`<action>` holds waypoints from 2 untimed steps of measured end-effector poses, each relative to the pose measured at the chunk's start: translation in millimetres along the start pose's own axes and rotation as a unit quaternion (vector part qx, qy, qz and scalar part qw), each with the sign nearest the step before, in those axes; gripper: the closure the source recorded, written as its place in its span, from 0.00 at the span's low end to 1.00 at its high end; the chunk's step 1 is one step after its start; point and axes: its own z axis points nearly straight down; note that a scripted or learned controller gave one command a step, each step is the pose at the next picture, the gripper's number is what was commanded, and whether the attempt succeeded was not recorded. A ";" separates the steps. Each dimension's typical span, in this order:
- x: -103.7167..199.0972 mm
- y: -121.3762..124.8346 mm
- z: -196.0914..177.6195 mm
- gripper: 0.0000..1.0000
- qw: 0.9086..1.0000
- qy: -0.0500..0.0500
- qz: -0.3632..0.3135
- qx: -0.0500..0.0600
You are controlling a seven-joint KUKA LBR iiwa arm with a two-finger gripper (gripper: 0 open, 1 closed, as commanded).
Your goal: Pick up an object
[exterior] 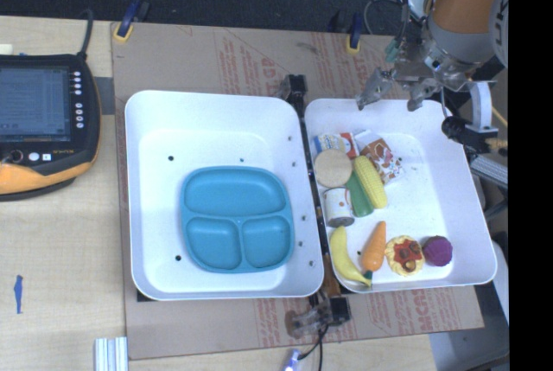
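The pincer (393,95) hangs spread wide and empty above the right bin's (458,188) far rim, apart from the corn cob (369,180).

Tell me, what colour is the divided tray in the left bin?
Light blue. The divided tray shows best in the camera view, lying in the left bin.

Your wooden bench (60,257) holds a brown board (216,49) with two white bins (147,127) and a screen box (43,118).
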 end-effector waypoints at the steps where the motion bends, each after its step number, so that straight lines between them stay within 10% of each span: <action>1: -15.3 -64.6 86.0 0.00 1.000 -0.001 0.000 0.001; 2: -25.8 -53.5 126.2 0.00 1.000 -0.004 0.001 -0.007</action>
